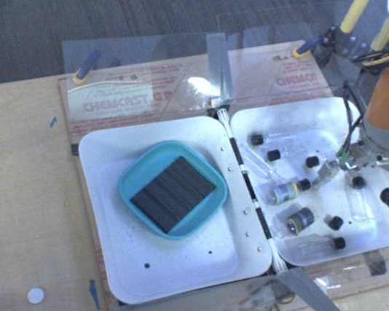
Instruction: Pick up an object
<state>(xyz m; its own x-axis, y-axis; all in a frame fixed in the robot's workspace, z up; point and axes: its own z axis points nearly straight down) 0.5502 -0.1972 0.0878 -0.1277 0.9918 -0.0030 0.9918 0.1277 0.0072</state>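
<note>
A light wooden bench (15,188) carried two shallow white bins side by side: the left bin (116,260) and the right bin (320,111), their edges touching. A small white disc (35,295) lay near the bench's front left.

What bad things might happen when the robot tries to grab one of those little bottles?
The clear vials in the right bin lie on their sides, so one may roll away when touched. They are see-through and crowded together, so the end effector might nudge a neighbour or close on nothing. The teal tray in the left bin looks safely out of the way.
</note>
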